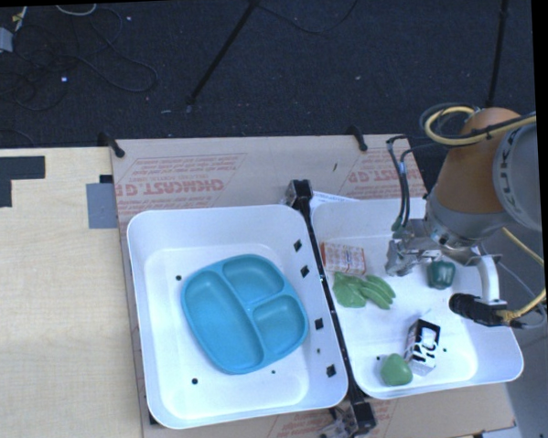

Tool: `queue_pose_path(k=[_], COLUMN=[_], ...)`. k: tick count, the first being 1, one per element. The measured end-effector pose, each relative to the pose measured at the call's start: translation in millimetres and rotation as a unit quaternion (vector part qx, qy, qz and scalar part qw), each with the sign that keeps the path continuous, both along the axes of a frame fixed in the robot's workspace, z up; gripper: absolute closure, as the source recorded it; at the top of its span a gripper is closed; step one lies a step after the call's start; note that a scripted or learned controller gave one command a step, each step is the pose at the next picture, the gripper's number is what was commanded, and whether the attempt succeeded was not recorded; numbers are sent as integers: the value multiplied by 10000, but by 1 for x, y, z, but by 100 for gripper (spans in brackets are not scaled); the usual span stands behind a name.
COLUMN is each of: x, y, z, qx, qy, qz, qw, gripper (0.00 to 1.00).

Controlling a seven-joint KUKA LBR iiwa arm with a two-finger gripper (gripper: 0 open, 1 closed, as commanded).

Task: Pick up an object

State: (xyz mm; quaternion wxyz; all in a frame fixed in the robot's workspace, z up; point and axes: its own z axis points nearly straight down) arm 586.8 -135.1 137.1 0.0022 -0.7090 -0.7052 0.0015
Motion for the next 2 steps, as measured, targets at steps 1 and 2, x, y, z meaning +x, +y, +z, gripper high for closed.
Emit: queue_pose_path(k=[1,2], x=[5,6], y=[1,-1], z=[44,97], qx=[-7,-9], qy=[-37,-45], qz=[32,30], qw=[10000,10000], gripper=[100,100])
